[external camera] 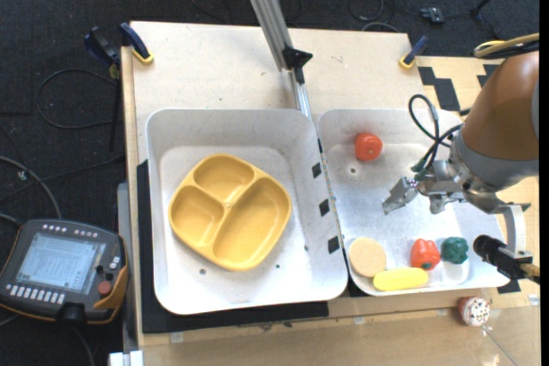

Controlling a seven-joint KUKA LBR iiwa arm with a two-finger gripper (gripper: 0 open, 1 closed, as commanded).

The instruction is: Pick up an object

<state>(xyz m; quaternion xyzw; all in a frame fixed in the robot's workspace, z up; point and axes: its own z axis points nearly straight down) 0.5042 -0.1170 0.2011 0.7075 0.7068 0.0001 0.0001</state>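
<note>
Camera view: round red-orange tomato lies in right bin.

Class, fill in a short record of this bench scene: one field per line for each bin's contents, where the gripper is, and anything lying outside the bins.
left bin: yellow divided plate
right bin: tomato near the back; beige disc, yellow block, red pepper and green piece along the front edge
gripper: over the middle of the right bin, nothing seen between its fingers
outside bins: small speckled ball on the bench in front of the right bin
</note>
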